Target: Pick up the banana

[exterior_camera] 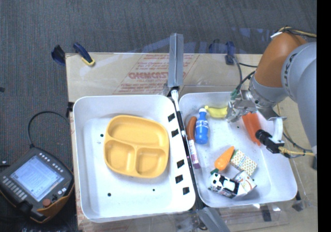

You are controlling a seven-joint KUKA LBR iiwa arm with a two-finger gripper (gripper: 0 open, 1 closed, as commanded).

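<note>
Right now my gripper is low over the right bin, near its back edge and a little toward the right wall. Finger state: can't tell from this angle, the tips blur into the wrist hardware and the bin floor. Nothing is visibly between them, so I'm not claiming a hold.

The banana lies at the back edge of the right bin, just beside my fingertips on the side toward the divider between the two bins. Its long axis runs roughly along that back edge, side to side in the camera view, with the near end almost touching my tips. Whether it actually touches, I can't resolve.

Neighbours that matter: the blue bottle stands right against the banana's far end, toward the divider. The orange carrot-like piece sits on my other side, toward the right wall.

My read: the grasp turns on a short shift along the back edge toward the divider, so the tips straddle the banana across its short width, not end-on. Closing where I am now likely catches only its tip or nothing. Overshooting risks bumping the bottle.

The yellow tray in the left bin is well clear.
</note>
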